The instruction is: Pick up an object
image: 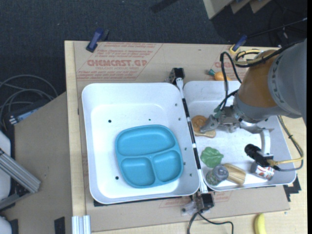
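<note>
My gripper [210, 126] is low over the near-left part of the right bin [273, 130]. Its tip sits against the right edge of a flat tan round piece [197, 122] that lies by the bin's left wall. I cannot see whether that piece is held. Nearer the front lie a green leafy piece [211, 156], a grey round lidded thing [217, 174] and a tan cylinder [235, 174] side by side. A small red and white item [264, 171] rests at the front right.
The left bin [97, 106] holds a blue divided plate [148, 155]. A black clamp [177, 74] sits at the far end of the wall between the bins. A small orange thing [219, 75] lies on the bench behind the right bin.
</note>
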Controlling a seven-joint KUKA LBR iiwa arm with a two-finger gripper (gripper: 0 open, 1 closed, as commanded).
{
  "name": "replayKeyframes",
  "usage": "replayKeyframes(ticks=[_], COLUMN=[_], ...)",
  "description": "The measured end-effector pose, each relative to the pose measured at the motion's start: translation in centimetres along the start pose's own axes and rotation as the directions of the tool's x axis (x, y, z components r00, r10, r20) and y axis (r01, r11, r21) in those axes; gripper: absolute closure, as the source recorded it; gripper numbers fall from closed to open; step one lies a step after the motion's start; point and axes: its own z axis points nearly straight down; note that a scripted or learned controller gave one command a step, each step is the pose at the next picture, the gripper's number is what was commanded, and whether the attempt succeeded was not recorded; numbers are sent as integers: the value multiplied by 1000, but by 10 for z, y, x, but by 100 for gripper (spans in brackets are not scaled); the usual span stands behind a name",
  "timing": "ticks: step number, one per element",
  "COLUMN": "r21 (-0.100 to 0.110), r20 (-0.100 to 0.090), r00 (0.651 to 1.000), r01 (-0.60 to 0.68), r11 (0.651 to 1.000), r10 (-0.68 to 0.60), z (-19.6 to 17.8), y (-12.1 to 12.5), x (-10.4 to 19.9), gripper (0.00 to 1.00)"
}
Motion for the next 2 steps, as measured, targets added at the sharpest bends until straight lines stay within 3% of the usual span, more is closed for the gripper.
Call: replayKeyframes(ticks=[1, 2], r21=[5, 6], r20=[0, -3], r00=[1000, 1000], r01=[-1, 3], r11=[1000, 1000], r10=[1, -3], z=[1, -33], y=[-52, -10], x=[-71, 0], gripper=[0, 0])
